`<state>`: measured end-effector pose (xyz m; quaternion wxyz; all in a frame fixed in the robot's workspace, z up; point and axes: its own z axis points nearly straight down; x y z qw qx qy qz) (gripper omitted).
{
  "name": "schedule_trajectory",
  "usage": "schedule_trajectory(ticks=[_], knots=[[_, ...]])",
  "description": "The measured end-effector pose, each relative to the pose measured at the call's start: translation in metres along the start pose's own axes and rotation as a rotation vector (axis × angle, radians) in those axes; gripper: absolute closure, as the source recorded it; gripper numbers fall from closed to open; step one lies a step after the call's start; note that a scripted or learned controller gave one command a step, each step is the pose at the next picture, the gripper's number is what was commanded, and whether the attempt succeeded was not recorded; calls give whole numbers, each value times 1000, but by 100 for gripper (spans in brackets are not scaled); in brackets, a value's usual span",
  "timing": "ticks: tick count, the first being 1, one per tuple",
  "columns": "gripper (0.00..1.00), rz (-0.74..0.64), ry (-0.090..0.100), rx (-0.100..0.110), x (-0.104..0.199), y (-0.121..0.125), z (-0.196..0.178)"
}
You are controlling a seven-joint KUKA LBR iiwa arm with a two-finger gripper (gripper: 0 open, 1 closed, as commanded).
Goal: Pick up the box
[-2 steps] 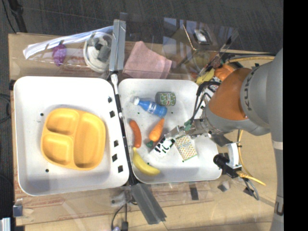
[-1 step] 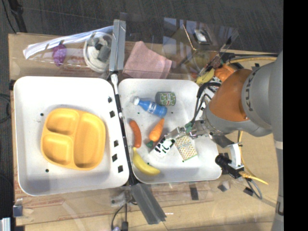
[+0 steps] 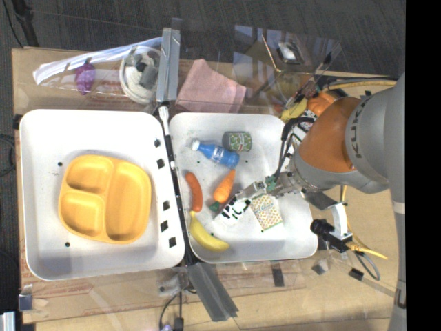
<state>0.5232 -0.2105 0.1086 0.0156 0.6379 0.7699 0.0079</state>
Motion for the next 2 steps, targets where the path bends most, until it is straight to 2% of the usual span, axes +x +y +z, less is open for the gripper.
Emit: schedule_trajectory(ticks=[1, 2], knots=[[0, 31, -6, -6, 9, -20, -1], [100, 25, -1, -10, 10, -17, -15]])
